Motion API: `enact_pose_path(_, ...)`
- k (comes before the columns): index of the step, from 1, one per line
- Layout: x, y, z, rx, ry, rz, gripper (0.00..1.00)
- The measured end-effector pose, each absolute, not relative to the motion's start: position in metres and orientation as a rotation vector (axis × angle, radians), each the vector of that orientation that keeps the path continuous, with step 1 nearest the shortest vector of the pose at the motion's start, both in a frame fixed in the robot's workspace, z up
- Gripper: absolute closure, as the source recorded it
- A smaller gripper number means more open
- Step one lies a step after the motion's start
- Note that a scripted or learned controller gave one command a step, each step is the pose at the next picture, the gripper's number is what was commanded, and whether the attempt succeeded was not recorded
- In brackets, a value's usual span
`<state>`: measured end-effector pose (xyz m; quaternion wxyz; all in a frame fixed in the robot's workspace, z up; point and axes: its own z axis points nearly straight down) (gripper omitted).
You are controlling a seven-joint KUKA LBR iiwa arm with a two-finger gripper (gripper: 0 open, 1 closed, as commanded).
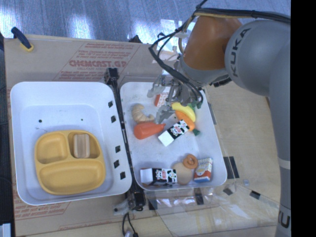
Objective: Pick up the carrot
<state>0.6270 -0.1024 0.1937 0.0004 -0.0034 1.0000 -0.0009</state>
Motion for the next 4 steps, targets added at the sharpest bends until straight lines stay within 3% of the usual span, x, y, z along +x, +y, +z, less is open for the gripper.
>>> enact_pose_path(1, 0.599, -0.165, 0.155, -0.301, 3.128, -0.003, 0.0)
enact_pose_path(2, 0.604, -0.201, 0.105, -0.729, 3.051, -0.002, 0.0)
enact_pose_path(3, 0.607, -0.207, 0.094, -0.93, 2.994, -0.004, 0.0)
enact_pose_path(4, 0.61, -0.205, 0.105, -0.936, 2.985, -0.009, 1.0)
